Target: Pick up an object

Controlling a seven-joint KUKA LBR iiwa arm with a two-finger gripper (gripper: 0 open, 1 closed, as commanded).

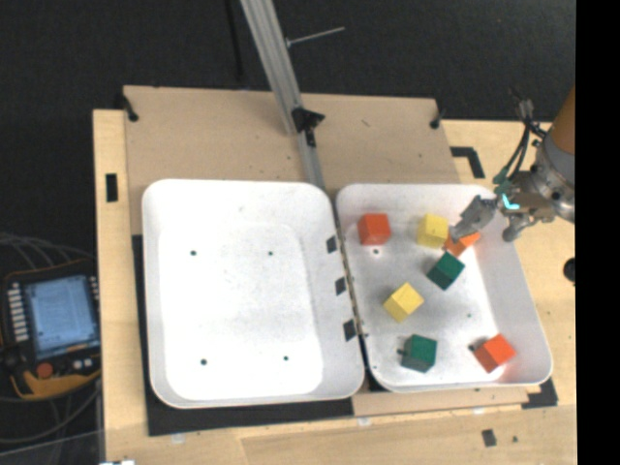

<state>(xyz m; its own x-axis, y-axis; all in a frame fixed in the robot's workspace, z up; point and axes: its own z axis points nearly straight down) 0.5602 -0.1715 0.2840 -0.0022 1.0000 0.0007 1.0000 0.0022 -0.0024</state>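
Arm: you will find it entering at the right edge of the frame, upper middle, the wrist angled down and leftward over the right bin (pixel 528 289).
Gripper (pixel 467 231): sits over the bin's upper right area, tip pointing lower left toward the blocks.
Fingers: you cannot tell from this view whether they are spread or closed.
Small orange piece (pixel 463 244): right at the gripper tip; whether it is gripped or merely beside the tip is unclear.
Nearest blocks: upper yellow block (pixel 433 230) just left of the tip, dark green block (pixel 446 270) just below it.
Other blocks: orange block (pixel 374 229) at upper left of the bin, lower yellow block (pixel 403 301) near centre, green block (pixel 418 353) at bottom, orange-red block (pixel 494 353) at lower right.
Left bin (pixel 155 289): occupies the centre-left of the frame, touching the right bin along its edge.
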